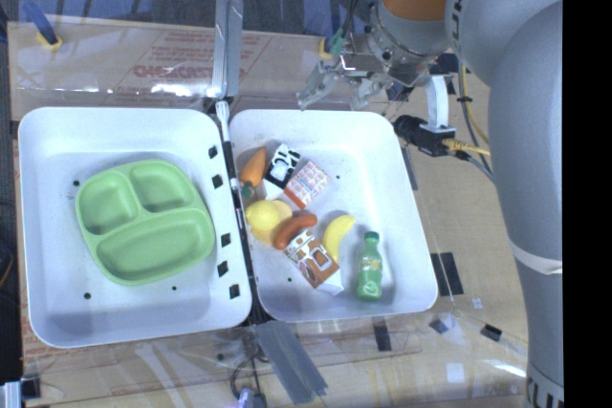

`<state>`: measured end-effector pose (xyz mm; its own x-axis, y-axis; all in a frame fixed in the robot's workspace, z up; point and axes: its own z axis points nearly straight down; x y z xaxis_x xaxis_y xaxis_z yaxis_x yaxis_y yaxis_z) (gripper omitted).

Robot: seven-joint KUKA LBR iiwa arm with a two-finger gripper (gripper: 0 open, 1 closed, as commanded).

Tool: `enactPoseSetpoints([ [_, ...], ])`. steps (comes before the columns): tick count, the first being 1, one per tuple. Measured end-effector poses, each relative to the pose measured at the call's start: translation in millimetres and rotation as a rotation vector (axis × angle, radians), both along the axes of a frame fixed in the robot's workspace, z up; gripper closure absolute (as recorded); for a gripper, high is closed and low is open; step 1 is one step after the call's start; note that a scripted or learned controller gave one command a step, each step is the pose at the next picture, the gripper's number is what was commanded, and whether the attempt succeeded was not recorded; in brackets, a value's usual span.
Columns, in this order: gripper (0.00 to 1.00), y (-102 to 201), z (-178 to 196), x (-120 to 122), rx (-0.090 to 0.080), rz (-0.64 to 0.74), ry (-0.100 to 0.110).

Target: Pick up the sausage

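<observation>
green bottle [369, 268] nearest. sausage [295, 230] between lemons: likely light, smooth, slightly slippery; grip across its middle. claw [340, 83] spread open, holding nothing, above bin rim.

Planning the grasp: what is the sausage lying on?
The sausage rests against a lemon and over the top of a small carton. Whatever lies beneath it is hidden.
</observation>
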<state>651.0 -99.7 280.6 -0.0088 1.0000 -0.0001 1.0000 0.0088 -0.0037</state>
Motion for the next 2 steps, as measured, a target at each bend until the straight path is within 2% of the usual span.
enactPoseSetpoints([
  [1, 0.0, 27.6, -89.9, 5.2, -0.001, -0.025, 0.001],
  [2, 0.0, 103.6, -88.8, -54.9, 0.001, 0.307, 0.0],
])
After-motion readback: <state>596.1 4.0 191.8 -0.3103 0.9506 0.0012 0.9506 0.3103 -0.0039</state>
